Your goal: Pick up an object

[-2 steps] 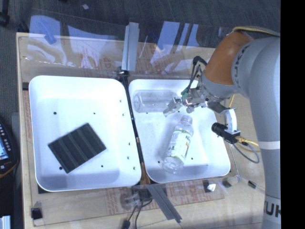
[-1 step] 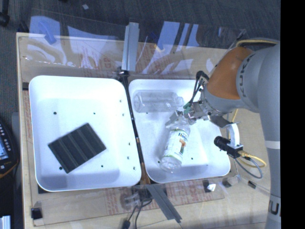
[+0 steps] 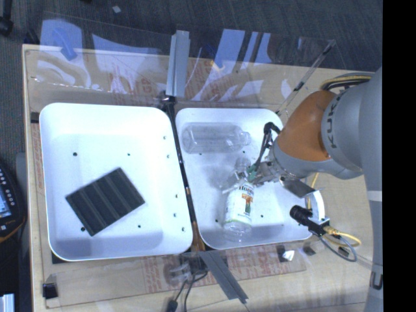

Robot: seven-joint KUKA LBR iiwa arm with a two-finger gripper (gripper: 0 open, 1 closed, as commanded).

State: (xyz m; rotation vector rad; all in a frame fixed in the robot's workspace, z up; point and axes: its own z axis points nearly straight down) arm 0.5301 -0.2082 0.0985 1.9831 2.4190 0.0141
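While the grey arm [image 3: 354, 132] with its orange band reaches in from the view's right, the gripper [image 3: 250, 173] sits low inside the right-hand shallow white bin [image 3: 209, 197], near the middle of its floor. Whether the gripper is open or closed cannot be told from this slant (the wrist and its fittings cover it from above), and nothing can be seen held in it.

Just below the gripper in the view, toward the near wall of the same bin, lies a clear plastic bottle with a white, green and orange label [image 3: 240, 207]. This labelled bottle rests on its side, its narrow end pointing up toward the gripper and very close to it; whether the two touch cannot be made out.

Beyond the gripper, toward the far wall of the bin, a second clear plastic bottle without a label [image 3: 213, 138] also lies on its side, running across the bin. This unlabelled bottle is near the gripper but apart from it.

Well away from the gripper toward the view's left, in the left-hand shallow white bin [image 3: 97, 135], a dark, flat, ribbed rectangular panel [image 3: 105, 200] lies at a slant on the floor. Both bins stand side by side on the pale wooden desk [image 3: 130, 270].
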